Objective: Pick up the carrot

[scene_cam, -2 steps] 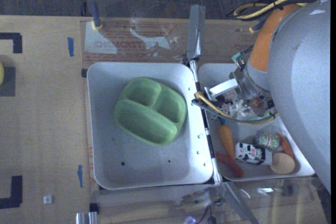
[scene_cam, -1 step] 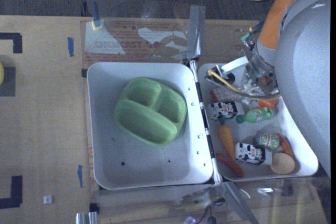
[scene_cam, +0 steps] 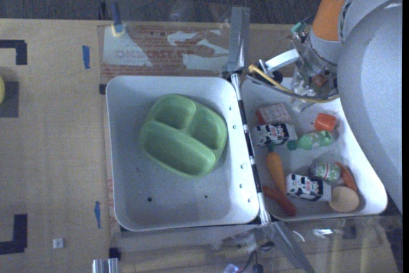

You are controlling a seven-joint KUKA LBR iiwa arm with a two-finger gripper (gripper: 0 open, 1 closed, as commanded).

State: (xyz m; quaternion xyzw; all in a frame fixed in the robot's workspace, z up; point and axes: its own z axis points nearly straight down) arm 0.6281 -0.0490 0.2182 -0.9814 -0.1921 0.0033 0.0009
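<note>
The carrot is a short orange root lying lengthwise in the right bin, near its left wall. It lies between a cow-print carton above it and a red chili below it. My gripper hangs over the far end of the right bin, beneath the orange band of the arm. It is well up and to the right of the carrot and touches none of the items.
The right bin also holds a pink packet, a green bottle, a small red-orange piece, a second cow-print carton, a can and a tan round item. A green divided plate lies in the left bin.
</note>
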